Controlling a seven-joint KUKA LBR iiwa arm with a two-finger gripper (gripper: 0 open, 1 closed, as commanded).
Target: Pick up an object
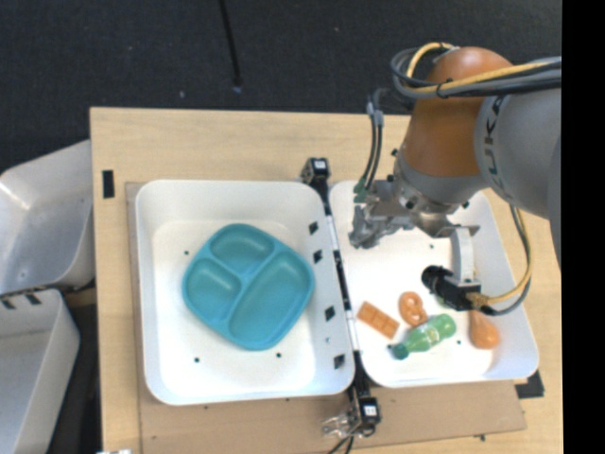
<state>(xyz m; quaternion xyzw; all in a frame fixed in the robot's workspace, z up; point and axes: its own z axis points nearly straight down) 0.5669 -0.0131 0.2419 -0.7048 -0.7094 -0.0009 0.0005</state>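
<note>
The right bin (501, 367) holds a flat orange cracker-like piece (378, 320), an orange pretzel shape (412, 307), a green bottle (425, 336) lying on its side and an orange lump (483, 331) near the right wall. My gripper (367, 231) hangs over the upper left part of this bin, close to the divider. It is well above and left of the objects, with nothing seen in it. The grey arm with its orange band (454, 112) covers the bin's far end.
The left bin (151, 253) holds a teal divided plate (248, 285). A black fitting with cables (446, 288) hangs beside the pretzel shape. Bare white floor lies under the gripper in the right bin. Black clips (333, 282) line the rim between the bins.
</note>
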